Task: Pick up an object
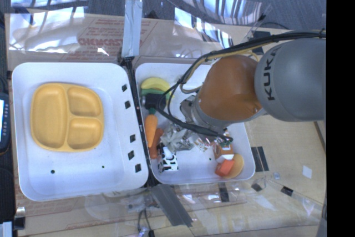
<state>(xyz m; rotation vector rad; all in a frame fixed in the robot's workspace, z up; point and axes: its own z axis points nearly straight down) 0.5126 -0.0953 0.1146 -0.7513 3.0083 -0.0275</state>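
The tool (186, 139) is hanging low inside the right bin (244, 144); I cannot tell its state. A carrot (151, 127) is lying just left of it, a black-and-white toy (168, 162) below-left.

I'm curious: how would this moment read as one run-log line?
arm: over right bin | gripper: low among toys, near carrot | left bin: yellow tray

Glossy yellow plastic tray (66, 116) in smooth white plastic bin (33, 175)
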